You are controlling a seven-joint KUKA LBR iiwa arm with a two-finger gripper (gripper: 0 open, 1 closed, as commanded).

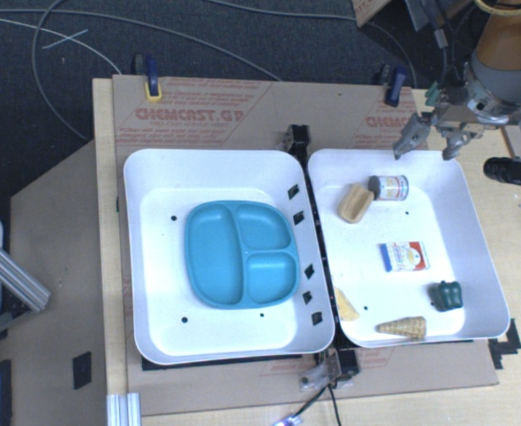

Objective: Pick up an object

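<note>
Objects lay untouched in the right bin: a small jar beside a tan block, a card, a green piece and a cone. The gripper hovered at the far rim, jaws spread and holding nothing. No pick had begun.

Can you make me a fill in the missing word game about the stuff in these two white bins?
1. The blue divided plate lies in the ____ bin.
2. The end effector hangs above the right bin's ____ edge.
3. The ice cream cone lies near the right bin's ____ edge.
4. The small can lies right beside the ____ block.

Missing words: left; far; near; tan
</note>
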